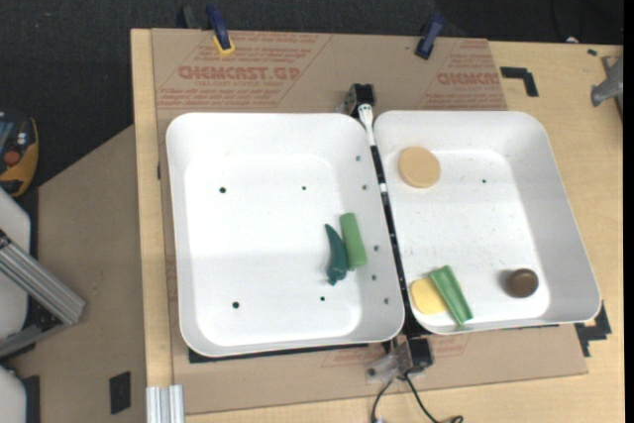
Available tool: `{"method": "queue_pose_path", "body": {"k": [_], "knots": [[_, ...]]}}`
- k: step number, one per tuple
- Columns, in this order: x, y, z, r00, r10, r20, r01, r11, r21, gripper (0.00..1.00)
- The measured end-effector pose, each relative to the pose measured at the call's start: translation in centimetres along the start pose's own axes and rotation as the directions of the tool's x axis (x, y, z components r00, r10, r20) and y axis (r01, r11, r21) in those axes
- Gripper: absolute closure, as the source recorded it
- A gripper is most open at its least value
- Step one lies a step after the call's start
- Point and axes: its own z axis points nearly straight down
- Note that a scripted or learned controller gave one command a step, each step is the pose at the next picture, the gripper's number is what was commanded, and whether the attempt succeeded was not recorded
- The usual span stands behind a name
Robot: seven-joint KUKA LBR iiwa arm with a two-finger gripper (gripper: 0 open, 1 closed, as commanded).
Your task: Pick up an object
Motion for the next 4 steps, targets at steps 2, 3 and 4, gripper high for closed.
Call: {"method": "queue_pose_path", "body": {"k": [2, 3, 4], "knots": [[1.0, -4.7, -4.0, 1.000, 0.000, -0.007, 0.000, 1.000, 0.013, 1.00], [1.6, -9.3, -8.1, 1.000, -0.001, -0.007, 0.001, 1.000, 0.014, 1.00], [7.2, -9.3, 0.7, 1.000, -0.007, -0.014, 0.007, 1.000, 0.028, 1.00]]}}
